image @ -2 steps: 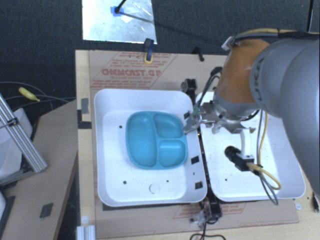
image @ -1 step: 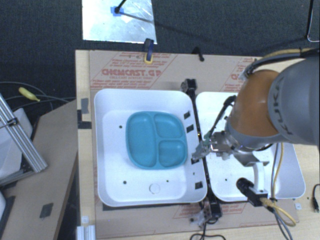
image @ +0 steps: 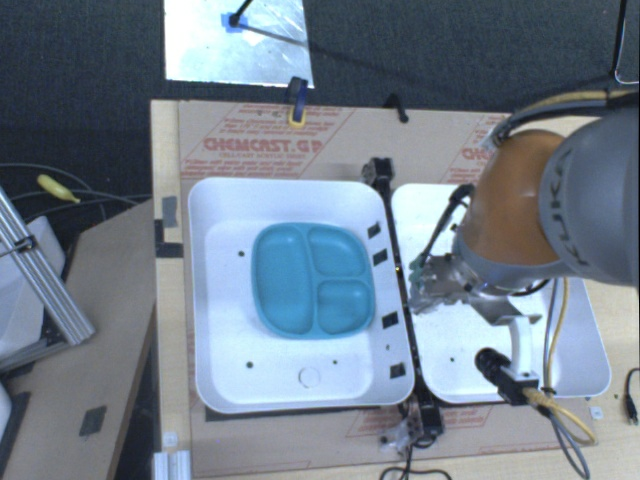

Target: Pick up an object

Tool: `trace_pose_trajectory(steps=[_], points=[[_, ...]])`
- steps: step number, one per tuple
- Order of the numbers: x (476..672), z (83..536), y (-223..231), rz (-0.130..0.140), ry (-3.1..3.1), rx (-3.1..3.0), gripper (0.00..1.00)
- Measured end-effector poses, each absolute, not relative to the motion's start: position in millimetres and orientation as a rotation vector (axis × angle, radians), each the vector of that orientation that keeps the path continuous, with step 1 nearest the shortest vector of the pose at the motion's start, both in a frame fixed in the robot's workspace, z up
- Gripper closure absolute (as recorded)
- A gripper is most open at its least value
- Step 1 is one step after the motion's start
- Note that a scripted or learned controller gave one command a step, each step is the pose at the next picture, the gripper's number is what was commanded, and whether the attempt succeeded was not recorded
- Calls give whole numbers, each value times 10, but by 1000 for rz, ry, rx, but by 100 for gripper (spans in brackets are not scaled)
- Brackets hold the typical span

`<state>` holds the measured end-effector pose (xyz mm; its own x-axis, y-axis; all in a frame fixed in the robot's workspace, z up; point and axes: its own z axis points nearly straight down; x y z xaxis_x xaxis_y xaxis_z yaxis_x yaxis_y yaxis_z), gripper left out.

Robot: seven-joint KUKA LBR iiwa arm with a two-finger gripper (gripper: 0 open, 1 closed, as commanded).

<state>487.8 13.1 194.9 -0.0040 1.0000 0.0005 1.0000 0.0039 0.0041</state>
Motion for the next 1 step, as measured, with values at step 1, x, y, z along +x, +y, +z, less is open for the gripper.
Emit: trace_pose_trajectory(steps=[1], points=[[4869,2225,763,7,2233,2209,100]])
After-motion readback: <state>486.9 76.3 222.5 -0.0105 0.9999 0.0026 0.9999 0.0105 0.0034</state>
